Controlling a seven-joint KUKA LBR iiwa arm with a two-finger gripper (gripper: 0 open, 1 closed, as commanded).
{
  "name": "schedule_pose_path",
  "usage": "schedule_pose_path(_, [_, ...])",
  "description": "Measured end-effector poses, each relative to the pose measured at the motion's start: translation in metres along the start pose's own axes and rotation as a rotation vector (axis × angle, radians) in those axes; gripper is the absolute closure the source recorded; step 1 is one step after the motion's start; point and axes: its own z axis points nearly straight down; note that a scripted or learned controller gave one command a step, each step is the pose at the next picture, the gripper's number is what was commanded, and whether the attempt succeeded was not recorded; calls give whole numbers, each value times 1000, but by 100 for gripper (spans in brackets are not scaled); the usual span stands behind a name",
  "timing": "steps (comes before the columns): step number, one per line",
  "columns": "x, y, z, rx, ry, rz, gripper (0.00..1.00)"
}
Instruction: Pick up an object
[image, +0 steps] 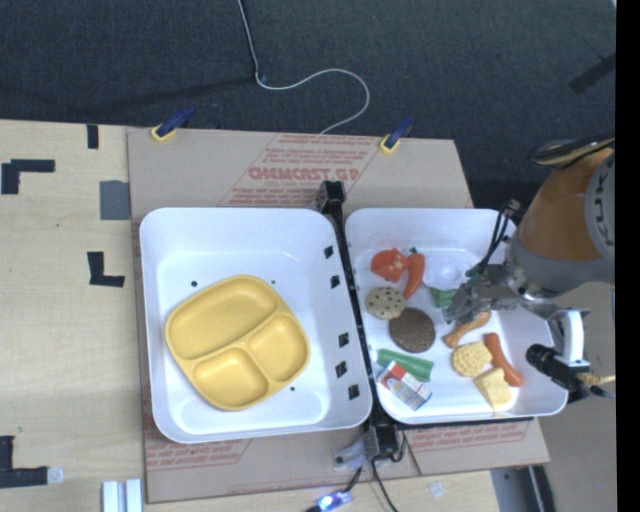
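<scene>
My desk (60, 330) is showing pale wood grain with black angular marks scattered on its left part. A brown cardboard sheet (300, 170) with red lettering is lying flat on it, held at its far edge by two yellow-and-blue clamps (172, 124). On the cardboard, two shallow white bins are sitting side by side, their inner walls touching: the left bin (160, 235) and the right bin (440, 218). A thin white cable (330, 80) is curling beyond the far edge.
</scene>
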Motion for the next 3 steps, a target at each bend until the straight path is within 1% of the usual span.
schedule_pose_path(1, [-2, 8, -60, -2, -1, -2, 100])
schedule_pose_path(2, [-1, 9, -78, 1, 1, -1, 100])
schedule_pose_path(3, [54, -1, -87, 3, 3, -6, 100])
